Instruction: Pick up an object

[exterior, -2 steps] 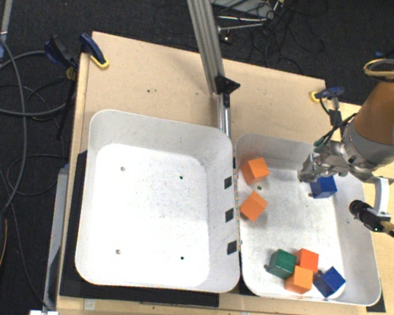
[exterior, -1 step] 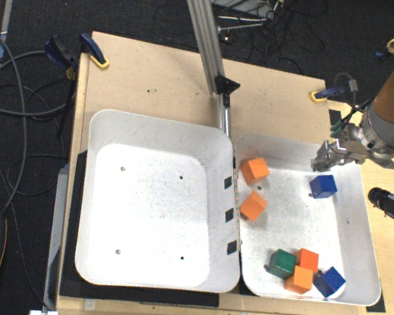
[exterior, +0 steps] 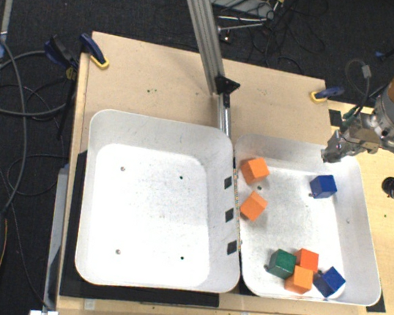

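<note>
Though small, blue cube sharp-edged

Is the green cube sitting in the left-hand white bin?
No, the green cube sits in the right-hand white bin, next to an orange cube near that bin's front edge.

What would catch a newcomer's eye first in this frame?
Probably the bright blocks in the right bin: two orange blocks near its left wall, and a green block in a cluster at the near edge. Next, the gripper poised just above a lone blue block at the far side.
</note>
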Robot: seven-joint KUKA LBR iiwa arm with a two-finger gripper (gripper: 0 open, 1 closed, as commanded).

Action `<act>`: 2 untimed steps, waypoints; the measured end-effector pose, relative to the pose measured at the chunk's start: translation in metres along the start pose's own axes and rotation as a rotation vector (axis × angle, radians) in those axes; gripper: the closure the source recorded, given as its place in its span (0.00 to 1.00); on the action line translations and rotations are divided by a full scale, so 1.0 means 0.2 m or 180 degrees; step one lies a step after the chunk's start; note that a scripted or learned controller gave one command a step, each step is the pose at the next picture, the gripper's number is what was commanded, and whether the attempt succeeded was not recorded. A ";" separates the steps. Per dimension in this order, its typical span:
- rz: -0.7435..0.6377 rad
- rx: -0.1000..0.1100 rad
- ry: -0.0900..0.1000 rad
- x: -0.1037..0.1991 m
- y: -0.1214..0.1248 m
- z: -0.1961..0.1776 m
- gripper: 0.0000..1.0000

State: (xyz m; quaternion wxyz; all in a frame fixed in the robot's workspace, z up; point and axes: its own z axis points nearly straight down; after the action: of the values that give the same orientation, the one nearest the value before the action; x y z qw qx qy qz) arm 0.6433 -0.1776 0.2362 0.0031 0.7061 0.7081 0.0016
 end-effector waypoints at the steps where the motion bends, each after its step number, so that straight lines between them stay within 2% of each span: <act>1: -0.0013 0.0022 0.0010 0.27 0.00 0.04 1.00; 2: -0.0013 0.0022 0.0012 0.52 -0.07 0.05 1.00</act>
State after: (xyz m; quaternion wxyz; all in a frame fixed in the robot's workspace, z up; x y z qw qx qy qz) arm 0.6282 -0.0738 0.2251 -0.0007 0.7046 0.7096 0.0005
